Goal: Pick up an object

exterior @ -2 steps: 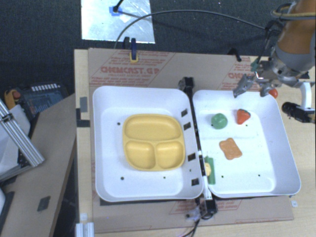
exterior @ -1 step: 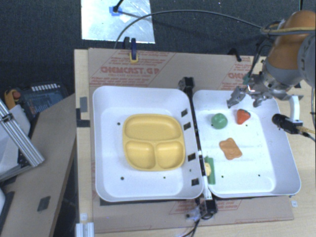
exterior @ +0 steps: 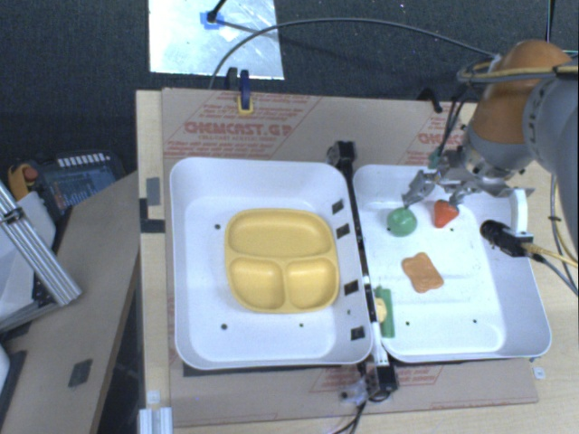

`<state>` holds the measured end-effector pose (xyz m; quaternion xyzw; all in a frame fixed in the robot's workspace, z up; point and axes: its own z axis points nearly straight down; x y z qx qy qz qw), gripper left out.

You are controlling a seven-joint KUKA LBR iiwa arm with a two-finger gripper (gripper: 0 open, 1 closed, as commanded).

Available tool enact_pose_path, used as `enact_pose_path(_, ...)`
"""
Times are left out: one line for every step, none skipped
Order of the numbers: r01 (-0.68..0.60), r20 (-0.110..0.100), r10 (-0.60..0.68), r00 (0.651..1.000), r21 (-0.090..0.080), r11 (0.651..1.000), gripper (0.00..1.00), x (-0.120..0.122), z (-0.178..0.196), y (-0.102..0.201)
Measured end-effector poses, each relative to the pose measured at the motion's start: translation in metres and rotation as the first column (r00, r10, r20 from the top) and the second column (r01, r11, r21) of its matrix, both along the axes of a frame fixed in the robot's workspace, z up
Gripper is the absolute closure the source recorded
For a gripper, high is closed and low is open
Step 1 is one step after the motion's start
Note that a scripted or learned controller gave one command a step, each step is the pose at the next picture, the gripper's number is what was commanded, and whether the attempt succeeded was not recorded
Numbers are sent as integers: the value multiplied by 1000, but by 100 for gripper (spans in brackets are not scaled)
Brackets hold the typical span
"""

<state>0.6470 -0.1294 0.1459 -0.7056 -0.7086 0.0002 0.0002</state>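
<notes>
Board [exterior: 237,127] reads "CHEMCAST"; jaws [exterior: 441,186] above red object [exterior: 445,213].

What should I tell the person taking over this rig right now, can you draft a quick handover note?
Gripper: open, nothing between its fingers, hovering over the back of the right bin, between the green object and the red one.
Right bin: green round object, red object, orange flat piece nearer the front.
Left bin: yellow divided tray.
Done: nothing picked yet.
Left: close on one object, probably green or red since they are closest, and lift it.
</notes>
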Motion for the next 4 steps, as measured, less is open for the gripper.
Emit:
enact_pose_path(-1, -2, 1, 1000, 0, 1000, 0, 7, -59, -2)
enact_pose_path(-2, 6, 2, 1000, -1, 1000, 100, 9, -44, -2)
enact_pose_path(-1, 6, 1, 1000, 0, 1000, 100, 6, 5, 6)
enact_pose_path(-1, 6, 1, 1000, -1, 1000, 100, 6, 50, 10)
